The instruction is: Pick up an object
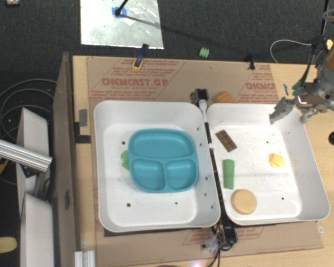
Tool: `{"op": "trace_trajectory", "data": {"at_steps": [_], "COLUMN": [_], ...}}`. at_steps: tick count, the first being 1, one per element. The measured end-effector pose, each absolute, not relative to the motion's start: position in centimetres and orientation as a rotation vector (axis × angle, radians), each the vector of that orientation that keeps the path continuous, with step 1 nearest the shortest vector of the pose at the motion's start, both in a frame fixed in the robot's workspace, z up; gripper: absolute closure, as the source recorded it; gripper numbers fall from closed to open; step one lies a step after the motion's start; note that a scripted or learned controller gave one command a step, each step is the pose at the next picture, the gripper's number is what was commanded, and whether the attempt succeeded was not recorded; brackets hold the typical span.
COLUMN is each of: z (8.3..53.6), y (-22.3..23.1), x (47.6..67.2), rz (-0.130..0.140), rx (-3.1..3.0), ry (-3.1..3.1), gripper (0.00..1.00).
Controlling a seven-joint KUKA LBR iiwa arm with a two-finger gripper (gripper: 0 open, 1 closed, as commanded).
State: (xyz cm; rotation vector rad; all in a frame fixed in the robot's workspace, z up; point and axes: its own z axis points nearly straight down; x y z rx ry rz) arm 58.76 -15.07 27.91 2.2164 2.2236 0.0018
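The end effector (294,111) is hanging over the upper right corner of the right bin (312,171), its two grey fingers (279,112) spreading apart with nothing between them. The arm (331,77) is reaching in from the right, the orange band showing at the edge. Down in the right bin, four things are lying well apart from the end effector: a brown bar (226,141) is sitting tilted near the upper left, a green stick (228,174) is lying upright just below it, a tan round piece (244,201) is resting near the front wall, and a small yellow lump (276,160) is lying toward the middle right, the nearest of them to the fingers. The left bin (108,149) is holding a blue divided tray (162,159), and a bit of something green (124,159) is peeking out from under the tray's left edge. Both bins are sitting side by side on a cardboard sheet (172,77) covering the table. Behind the divide between the bins, an orange piece (225,97) is lying on the cardboard, just outside the right bin's rear wall. Nothing is touching the fingers at this moment.
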Motion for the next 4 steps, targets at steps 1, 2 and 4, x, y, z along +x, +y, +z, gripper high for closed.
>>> {"op": "trace_trajectory", "data": {"at_steps": [1, 2, 4], "z": [18.1, 8.1, 9.5], "y": [-10.5, -8.5, -8.7], "x": [57.4, 57.3, 57.4], "rz": [-0.004, 0.003, 0.004], "rx": [2.218, 2.216, 2.217], "ry": [2.235, 2.226, 2.223], "gripper": [0.00, 0.00, 0.00]}}
